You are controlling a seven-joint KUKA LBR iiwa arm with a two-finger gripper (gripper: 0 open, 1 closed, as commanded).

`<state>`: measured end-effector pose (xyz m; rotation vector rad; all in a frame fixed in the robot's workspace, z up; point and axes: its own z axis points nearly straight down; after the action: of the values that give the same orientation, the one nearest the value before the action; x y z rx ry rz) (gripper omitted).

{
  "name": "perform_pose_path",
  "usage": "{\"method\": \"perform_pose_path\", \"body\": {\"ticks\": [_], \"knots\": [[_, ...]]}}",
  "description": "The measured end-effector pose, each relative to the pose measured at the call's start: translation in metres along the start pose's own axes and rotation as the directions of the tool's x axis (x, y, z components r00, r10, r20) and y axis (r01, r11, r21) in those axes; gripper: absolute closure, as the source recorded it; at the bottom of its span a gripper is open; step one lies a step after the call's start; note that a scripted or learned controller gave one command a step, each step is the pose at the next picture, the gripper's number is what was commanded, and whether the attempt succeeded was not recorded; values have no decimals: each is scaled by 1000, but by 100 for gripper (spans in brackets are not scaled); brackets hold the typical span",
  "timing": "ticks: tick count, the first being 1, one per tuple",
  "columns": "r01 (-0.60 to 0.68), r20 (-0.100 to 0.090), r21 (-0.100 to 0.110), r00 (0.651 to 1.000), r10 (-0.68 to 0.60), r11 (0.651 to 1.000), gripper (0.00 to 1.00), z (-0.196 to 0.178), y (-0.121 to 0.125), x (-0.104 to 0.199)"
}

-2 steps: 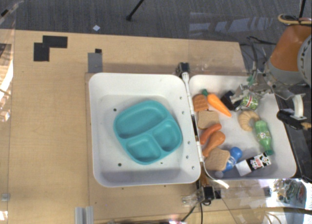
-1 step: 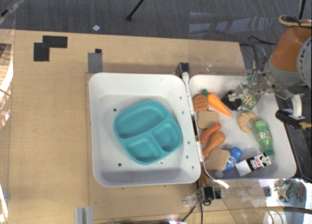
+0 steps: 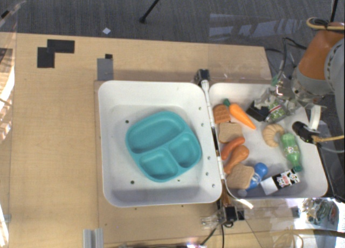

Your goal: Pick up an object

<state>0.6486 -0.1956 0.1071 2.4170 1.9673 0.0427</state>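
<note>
Gripper low over the right bin's upper corner, finger state impossible to tell, probably angling for the clutter beside the carrot.

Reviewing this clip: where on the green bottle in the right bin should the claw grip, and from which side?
Probably across the green bottle's middle, from straight above. It lies flat, lengthwise toward the bin's near edge, with the croissant crowding its upper end; its long sides look clearer.
</note>
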Motion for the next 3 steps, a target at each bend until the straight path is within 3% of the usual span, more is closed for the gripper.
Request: {"method": "perform_pose_path", "body": {"ticks": [1, 2, 3], "knots": [[15, -1, -2, 1000, -15, 1000, 0, 0, 1, -1], [116, 11, -21, 993, -116, 993, 0, -2, -5, 1], [123, 17, -35, 992, -123, 992, 100, -21, 1, 1]]}}
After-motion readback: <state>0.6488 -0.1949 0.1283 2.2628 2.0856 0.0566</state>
